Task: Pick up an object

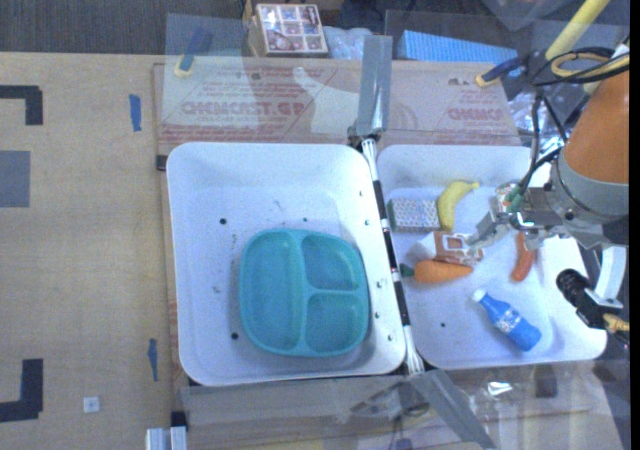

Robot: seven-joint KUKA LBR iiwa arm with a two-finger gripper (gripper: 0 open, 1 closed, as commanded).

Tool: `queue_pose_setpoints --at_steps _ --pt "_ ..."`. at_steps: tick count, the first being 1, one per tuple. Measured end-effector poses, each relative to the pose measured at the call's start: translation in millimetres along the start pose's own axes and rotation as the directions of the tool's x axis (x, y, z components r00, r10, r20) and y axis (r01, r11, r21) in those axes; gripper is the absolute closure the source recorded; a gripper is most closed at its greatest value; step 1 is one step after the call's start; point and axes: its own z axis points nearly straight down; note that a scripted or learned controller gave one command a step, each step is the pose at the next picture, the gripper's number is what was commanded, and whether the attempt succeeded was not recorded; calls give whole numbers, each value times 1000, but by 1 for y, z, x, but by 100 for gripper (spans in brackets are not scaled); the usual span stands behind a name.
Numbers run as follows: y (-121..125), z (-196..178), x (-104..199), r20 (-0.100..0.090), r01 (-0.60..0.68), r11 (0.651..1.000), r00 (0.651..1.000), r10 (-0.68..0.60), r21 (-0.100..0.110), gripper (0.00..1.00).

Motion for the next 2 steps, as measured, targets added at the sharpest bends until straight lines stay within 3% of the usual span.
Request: queue_pose_setpoints --at_steps 1,2 --pt "32 92 -5 3 -6 999 1000 6 -35 0" --pt "65 99 -20 5 71 996 997 -71 -45 0"
